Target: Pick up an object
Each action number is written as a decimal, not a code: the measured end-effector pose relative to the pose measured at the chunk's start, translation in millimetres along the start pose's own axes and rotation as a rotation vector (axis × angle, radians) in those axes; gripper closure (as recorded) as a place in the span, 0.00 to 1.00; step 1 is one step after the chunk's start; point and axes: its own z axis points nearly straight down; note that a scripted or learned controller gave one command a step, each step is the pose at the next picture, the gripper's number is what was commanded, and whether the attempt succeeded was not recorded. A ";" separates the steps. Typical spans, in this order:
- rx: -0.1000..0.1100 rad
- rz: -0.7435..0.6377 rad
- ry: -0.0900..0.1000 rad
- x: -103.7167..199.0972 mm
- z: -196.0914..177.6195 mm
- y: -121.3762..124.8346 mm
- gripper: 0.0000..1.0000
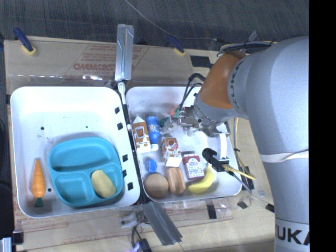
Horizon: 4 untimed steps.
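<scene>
The claw hangs low inside the right bin, just to the view's right of the blue bottle and a little further up the view. The grey arm with its orange band covers most of it from above, so I cannot tell whether the claw is released or clenched. Nothing can be seen gripped in it, and whether it touches the bin floor is hidden.

All the pickable things sit around the blue bottle. A small white and brown carton stands touching its left side. Below the bottle and to its right lies a second small carton, and beyond that a red box. A banana curls under the red box. Straight below the bottle is a small blue piece, then a brown ball with a bread roll beside it.

Well to the left of the bottle, the left bin holds a blue tray with a potato in one compartment. A carrot lies beside the tray.
</scene>
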 end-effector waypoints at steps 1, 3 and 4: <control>0.004 -0.295 -0.004 24.7 2.4 9.5 0.00; 0.017 -0.205 0.007 16.7 -3.1 -61.6 1.00; 0.009 -0.199 0.009 102.2 -104.6 3.9 1.00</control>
